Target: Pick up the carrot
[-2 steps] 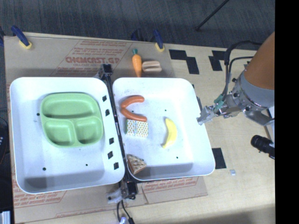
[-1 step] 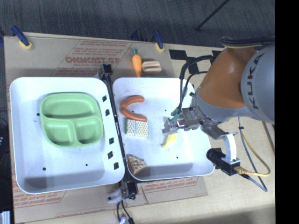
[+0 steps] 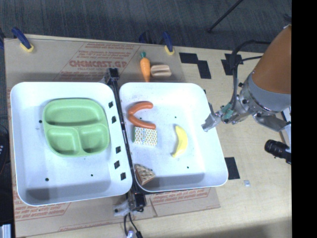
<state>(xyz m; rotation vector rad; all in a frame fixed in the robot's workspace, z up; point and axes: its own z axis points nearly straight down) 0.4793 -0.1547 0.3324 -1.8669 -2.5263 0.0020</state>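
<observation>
Two white bins sit side by side on your worktop (image 3: 257,202). The carrot (image 3: 144,67) is in neither: it lies on the cardboard just behind the right bin (image 3: 210,148), orange with a small green top, its length running away from the bin's far rim. It looks like a small toy, so judge it light, stiff and smooth, likely to slip or roll. Take it across the thick middle of the body, with the fingers closing across its width.

Just beside it on the right lies a small hot dog bun (image 3: 160,71), close enough to crowd one finger. A blue clamp (image 3: 168,43) stands near behind, and the bin's rim lies near in front.

Inside the right bin are a sausage (image 3: 140,114), a checked block (image 3: 145,136), a banana (image 3: 180,141) and a brown wedge (image 3: 144,173). The left bin (image 3: 25,133) holds a green tray (image 3: 76,127).

Your gripper (image 3: 214,120) hovers at the right bin's right edge, well apart from the carrot. It holds nothing; whether the fingers are open or closed cannot be told.
</observation>
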